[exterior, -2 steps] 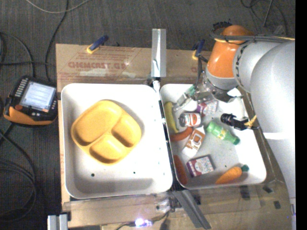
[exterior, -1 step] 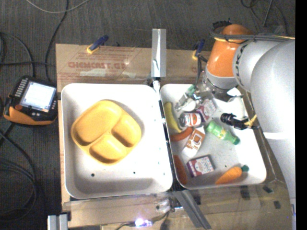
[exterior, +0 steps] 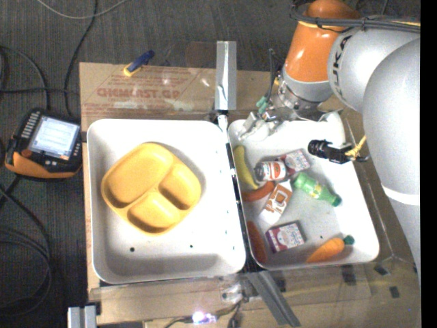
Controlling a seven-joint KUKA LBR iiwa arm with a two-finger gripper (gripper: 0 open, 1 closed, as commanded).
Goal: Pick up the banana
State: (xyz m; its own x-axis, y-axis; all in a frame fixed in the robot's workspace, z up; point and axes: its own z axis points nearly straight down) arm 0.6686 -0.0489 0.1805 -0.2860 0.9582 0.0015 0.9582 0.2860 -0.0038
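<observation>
The banana (exterior: 241, 168) lies lengthwise along the left wall of the right bin (exterior: 365, 217), yellow with a greenish far end. My gripper (exterior: 258, 123) hangs over the far left corner of that bin, a little beyond the banana's far tip and apart from it. Nothing shows in the gripper. The grey arm with its orange band (exterior: 311, 43) reaches in from the upper right.
Beside the banana lie a red can (exterior: 270, 171), a sausage (exterior: 257, 193), small cartons (exterior: 286, 236), a green bottle (exterior: 317, 188) and a carrot (exterior: 326, 249). A yellow divided plate (exterior: 151, 186) sits in the left bin (exterior: 102, 251). A teach pendant (exterior: 46, 144) lies at far left.
</observation>
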